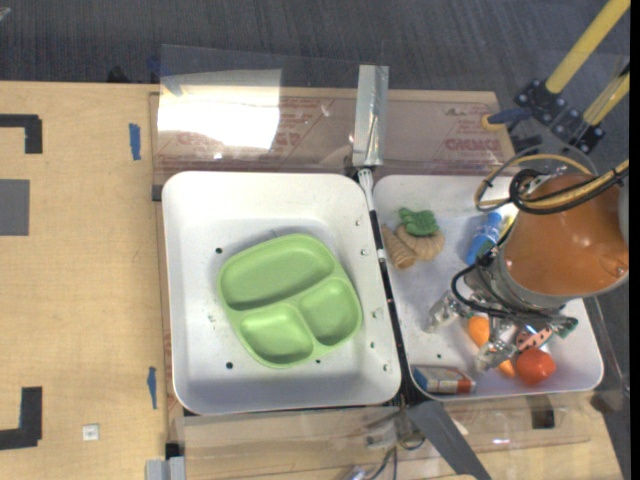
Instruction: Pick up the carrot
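The carrot [480, 329] is a small orange piece lying in the right bin [436, 286], toward its front. My gripper [487, 330] hangs down right over it, under the orange band of the arm [560, 253], and its metal parts sit on both sides of the carrot. Much of the carrot is hidden by the gripper. I cannot see whether the carrot is held.
A red tomato [537, 366] lies just right of the gripper. A blue bottle [485, 240], a tan bread piece [415, 247] and a green item [419, 220] sit at the bin's back. A red-and-grey tube [446, 379] lies at the front. The left bin [190, 268] holds a green divided plate [288, 298].
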Motion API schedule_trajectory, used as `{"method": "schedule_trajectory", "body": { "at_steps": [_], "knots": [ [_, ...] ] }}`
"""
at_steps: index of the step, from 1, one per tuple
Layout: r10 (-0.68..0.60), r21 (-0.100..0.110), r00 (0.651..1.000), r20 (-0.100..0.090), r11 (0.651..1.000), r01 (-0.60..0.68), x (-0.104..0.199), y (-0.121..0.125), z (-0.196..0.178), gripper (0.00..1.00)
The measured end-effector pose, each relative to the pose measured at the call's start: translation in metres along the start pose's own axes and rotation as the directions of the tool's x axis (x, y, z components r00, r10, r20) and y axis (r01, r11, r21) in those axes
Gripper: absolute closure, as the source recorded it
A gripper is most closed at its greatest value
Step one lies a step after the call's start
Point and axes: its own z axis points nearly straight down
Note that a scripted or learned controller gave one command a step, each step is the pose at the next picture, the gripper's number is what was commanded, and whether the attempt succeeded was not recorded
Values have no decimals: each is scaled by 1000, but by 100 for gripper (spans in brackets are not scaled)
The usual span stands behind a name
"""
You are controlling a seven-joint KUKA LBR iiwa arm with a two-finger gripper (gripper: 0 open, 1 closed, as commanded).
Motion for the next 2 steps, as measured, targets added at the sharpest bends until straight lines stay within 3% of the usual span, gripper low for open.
{"method": "schedule_trajectory", "body": {
  "at_steps": [1, 2],
  "knots": [
    [-145, -3, 989, 4, 989, 145, 5, -3, 0, 0],
    [-145, 6, 989, 13, 989, 145, 0, -5, -13, 100]
  ]
}}
